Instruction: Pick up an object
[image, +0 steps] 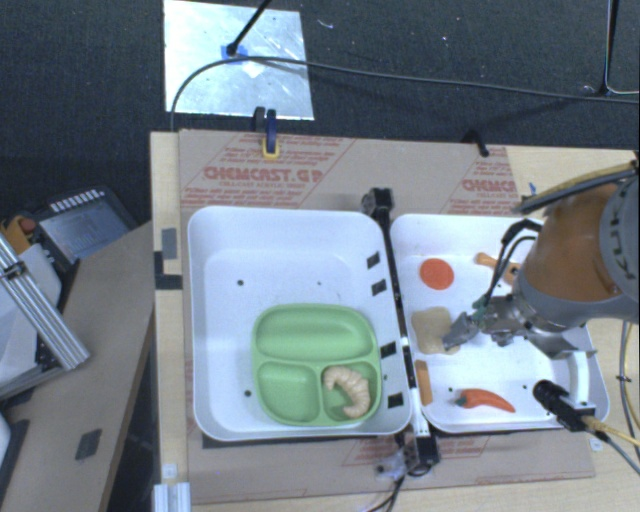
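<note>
Nearest the camera, a red chili pepper (487, 401) lay at six o'clock in the right bin (450, 232). Above it, the gripper (458, 333) hovered over a tan slice (430, 327) at nine o'clock; whether its pincer was wide or narrow could not be told. Farther back, an orange disc (436, 273) sat at eleven o'clock.

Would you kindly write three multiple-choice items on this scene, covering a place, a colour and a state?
1. Where is the green tray?
A. left bin
B. right bin
C. on the cardboard

2. What colour is the round disc?
A. blue
B. orange-red
C. green

3. How does the shrimp-like piece lie?
A. in the gripper
B. in the tray's lower right compartment
C. beside the chilli pepper

Answers: 1 A, the tray rests inside the left bin; 2 B, it reads orange-red against the white right bin; 3 B, it sits within that compartment's walls.
</note>
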